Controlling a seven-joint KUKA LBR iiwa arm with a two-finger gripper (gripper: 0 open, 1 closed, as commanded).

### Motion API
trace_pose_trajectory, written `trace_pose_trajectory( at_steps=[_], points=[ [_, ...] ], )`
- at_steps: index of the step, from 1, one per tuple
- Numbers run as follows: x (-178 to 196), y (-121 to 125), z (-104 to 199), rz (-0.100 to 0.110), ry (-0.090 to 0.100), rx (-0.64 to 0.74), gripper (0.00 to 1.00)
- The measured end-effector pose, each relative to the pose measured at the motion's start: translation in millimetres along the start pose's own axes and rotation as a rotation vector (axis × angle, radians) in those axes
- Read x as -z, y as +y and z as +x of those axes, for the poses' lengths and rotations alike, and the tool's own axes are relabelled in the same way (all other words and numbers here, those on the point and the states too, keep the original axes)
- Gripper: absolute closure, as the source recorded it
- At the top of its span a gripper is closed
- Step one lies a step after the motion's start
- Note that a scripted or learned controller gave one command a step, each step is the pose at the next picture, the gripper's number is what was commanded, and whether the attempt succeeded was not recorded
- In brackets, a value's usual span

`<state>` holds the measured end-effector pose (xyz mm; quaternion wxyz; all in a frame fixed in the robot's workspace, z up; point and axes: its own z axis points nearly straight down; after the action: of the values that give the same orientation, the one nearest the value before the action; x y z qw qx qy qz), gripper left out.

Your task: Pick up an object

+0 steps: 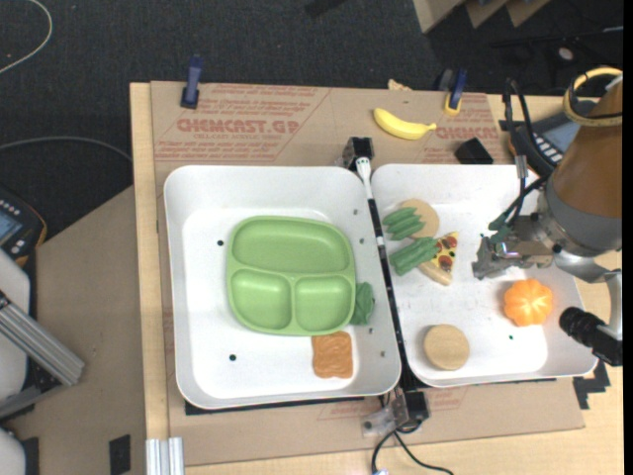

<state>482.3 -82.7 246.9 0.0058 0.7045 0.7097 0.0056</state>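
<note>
My gripper (pixel 492 259) hangs low over the right bin (pixel 475 181), near its right side, below the grey arm with the orange band. Nothing shows in its grasp. An orange fruit (pixel 527 302) lies just below and to the right of it. A pizza slice (pixel 444 258) and a green bean pod (pixel 413 255) lie a short way to its left. Another green pod (pixel 402 222) rests on a tan round piece (pixel 420 211) further up. A round tan biscuit (pixel 446 346) sits near the bin's front edge.
The left bin (pixel 188 265) holds a green divided plate (pixel 292 273), an orange waffle piece (pixel 333 354) and a small green item (pixel 364 303). A banana (pixel 404 124) lies on the board behind the bins. Blue clamps (pixel 191 81) grip the board's back edge.
</note>
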Motion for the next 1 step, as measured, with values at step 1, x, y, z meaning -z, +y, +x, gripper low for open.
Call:
trace_pose_trajectory(
  at_steps=[1],
  points=[
    [206.7, 2.4, 54.2, -0.006, 0.001, 0.0, 1.0]
  ],
)
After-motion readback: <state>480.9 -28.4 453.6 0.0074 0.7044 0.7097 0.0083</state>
